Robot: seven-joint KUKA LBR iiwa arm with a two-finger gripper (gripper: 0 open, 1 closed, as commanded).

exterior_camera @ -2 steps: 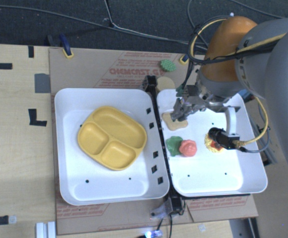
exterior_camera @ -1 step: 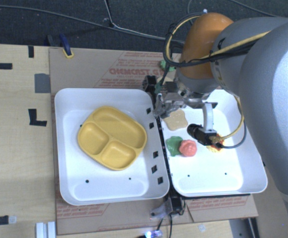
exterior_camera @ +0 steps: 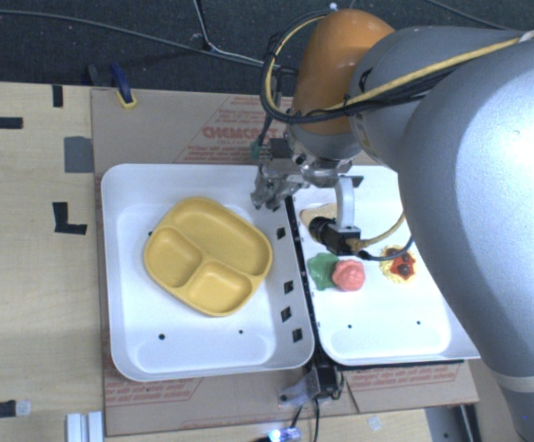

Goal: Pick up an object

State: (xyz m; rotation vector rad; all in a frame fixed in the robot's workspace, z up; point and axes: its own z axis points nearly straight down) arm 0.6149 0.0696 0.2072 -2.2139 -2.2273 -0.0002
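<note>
Arm [exterior_camera: 470,155]: grey and the biggest thing in view. It comes in from the right and covers the right bin's far right corner. Its orange band [exterior_camera: 336,53] sits high, above the far edge of the bins.

Cardboard sheet [exterior_camera: 184,127]: brown with red print, lying flat under both bins.

Left bin [exterior_camera: 129,339]: white and shallow, with rounded corners. It holds one item.

Right bin [exterior_camera: 387,334]: white, touching the left bin along a shared wall. Its near half is bare and the arm overhangs its right side.

Yellow plate [exterior_camera: 207,256]: three compartments, lying flat near the middle of the left bin and turned at an angle to the walls. Nothing rests on it.

Gripper [exterior_camera: 269,191]: over the far end of the shared wall, at the far right corner of the left bin. It is near the plate's far right edge but apart from it. I cannot tell whether it is open or closed, and nothing is seen held.

Green piece [exterior_camera: 321,269]: in the right bin, just beside the shared wall.

Red piece [exterior_camera: 349,275]: rounded, touching the green piece on its right.

Small yellow-and-red piece [exterior_camera: 400,266]: in the right bin, right of the red piece and apart from it. Its shape is too small to make out.
</note>
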